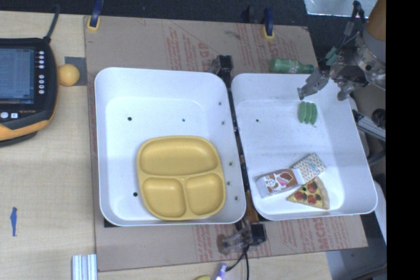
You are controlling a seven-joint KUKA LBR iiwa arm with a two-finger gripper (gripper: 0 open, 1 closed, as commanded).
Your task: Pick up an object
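We locate the gripper (326,84) above the upper right corner of the right bin (359,160), with its jaws spread and nothing between them. Just below and left of the gripper, a small green ribbed object (307,113) lies on the bin floor, apart from everything else; we treat it as the nearest candidate. We judge it to be light, moulded plastic, stiff enough to resist a pinch, and somewhat slippery on its rounded faces. We recommend closing across its short axis at mid-length, where the ridges may give purchase. Near the front wall of the same bin lie a small flat printed packet (291,176) and a toy pizza slice (310,195), touching or nearly so. Both sit low and flat, so we expect them to be harder to take from above. The packet carries red and white print, but the writing is too small to read. The left bin (111,141) holds a yellow divided tray (181,176), which is wide and ill suited to a two-finger grasp. The cardboard sheet (170,49) on the desk (39,206) bears faint red lettering, unreadable here.
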